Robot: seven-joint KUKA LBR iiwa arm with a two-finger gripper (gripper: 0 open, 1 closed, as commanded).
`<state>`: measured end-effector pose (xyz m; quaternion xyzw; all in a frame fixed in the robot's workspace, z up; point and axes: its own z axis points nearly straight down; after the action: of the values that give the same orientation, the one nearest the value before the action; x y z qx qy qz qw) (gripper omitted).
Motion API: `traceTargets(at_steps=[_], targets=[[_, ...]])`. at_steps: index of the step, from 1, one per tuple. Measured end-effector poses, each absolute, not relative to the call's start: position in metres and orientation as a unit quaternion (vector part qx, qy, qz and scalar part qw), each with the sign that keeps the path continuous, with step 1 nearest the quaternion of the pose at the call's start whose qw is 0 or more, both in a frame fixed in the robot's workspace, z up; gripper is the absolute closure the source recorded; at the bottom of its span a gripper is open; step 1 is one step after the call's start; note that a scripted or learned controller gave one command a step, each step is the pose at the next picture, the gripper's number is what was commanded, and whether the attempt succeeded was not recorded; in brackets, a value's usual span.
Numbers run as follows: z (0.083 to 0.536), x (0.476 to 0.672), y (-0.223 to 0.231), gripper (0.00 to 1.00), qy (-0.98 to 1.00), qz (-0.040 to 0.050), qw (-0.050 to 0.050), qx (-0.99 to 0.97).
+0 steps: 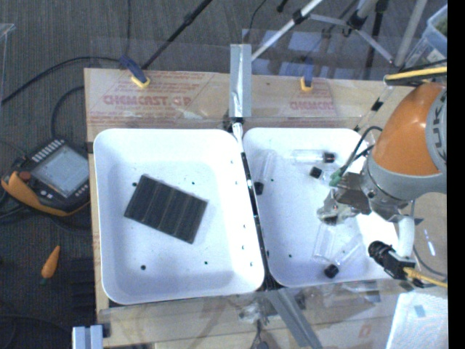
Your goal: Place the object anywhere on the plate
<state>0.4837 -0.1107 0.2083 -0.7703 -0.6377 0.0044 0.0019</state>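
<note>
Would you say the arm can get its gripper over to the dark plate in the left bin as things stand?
Probably yes: the dark plate lies flat with bare bin floor all around it, and nothing stands between it and the gripper above the right bin.

arm [407, 151]: grey | orange band; black cables; green marking near wrist

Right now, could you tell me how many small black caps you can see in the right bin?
3: one cap near the far wall, one just below it, one near the front edge. The arm may hide others.
</note>
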Motion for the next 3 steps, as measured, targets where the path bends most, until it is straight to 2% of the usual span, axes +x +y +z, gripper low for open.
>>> traceTargets(at_steps=[1, 2, 3], targets=[[0.295, 0.569, -0.092, 1.0, -0.511, 0.0046, 0.0, -0.86], [0.364, 0.597, -0.034, 1.0, -0.227, 0.0049, -0.002, -0.974], [0.43, 0.639, 0.024, 1.0, -0.186, 0.0038, 0.0, -0.982]])
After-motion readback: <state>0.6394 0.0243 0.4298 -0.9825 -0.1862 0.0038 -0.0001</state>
